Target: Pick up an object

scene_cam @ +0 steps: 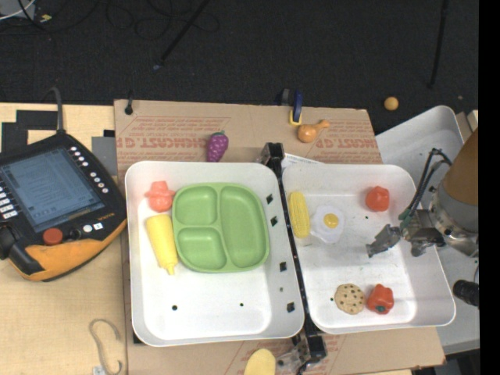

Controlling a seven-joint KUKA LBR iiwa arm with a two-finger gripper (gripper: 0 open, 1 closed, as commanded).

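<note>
Brown cardboard (250, 135), inverted red lettering, partly "CHEMCAST".

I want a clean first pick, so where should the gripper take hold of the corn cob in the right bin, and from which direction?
Grip the corn cob across its narrow middle, coming straight down. It lies flat with its long axis running up and down the view, so fingers should close left to right. Its left side sits close to the right bin's wall, leaving little finger room there; the fried egg lies just right.

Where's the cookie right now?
The cookie lies in the right bin, near its front edge, just left of a red toy pepper and below the fried egg.
</note>
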